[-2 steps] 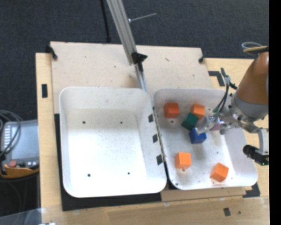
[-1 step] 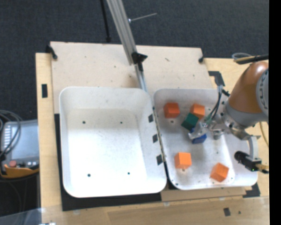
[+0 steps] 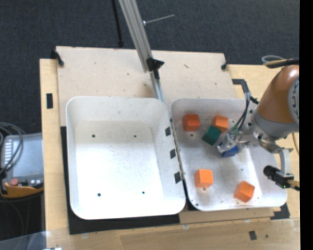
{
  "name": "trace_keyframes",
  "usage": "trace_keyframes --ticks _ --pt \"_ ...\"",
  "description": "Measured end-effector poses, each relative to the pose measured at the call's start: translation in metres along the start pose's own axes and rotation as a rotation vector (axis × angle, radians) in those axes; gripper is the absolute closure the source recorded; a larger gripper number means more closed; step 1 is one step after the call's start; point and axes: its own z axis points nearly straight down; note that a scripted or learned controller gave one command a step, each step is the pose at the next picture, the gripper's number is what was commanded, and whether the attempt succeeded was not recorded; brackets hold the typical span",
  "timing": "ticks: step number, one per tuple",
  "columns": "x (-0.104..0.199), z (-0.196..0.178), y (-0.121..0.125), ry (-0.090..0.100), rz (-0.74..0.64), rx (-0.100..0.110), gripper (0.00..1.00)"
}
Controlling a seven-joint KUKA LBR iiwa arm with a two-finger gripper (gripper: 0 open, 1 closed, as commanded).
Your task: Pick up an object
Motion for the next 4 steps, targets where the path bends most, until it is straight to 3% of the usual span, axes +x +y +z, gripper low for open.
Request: trace_keyframes --ticks 2,4 --pt "0.000 -0.092 0.002 -0.002 -0.011 0.001 1.00" --pt "0.108 -0.100 0.004 0.001 -0.015 0.008 1.00"
